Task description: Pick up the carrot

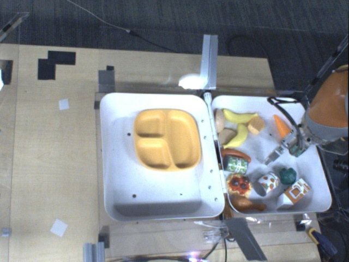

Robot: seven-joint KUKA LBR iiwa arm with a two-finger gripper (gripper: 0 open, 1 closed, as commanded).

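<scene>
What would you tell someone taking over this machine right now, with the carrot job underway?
Gripper: in the right bin, low over its floor, nothing between its fingers; they look open.
Carrot: in the same bin near the far wall, lying loose, just beyond the gripper and apart from it.
Bananas and other toy food lie to the carrot's left. The yellow tray sits in the left bin.
Done: arm is close to the carrot.
Left: close on the carrot and lift it.

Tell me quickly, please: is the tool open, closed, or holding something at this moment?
Tool: open, holding nothing; it hangs in the right white bin, just below the small orange carrot.
</scene>
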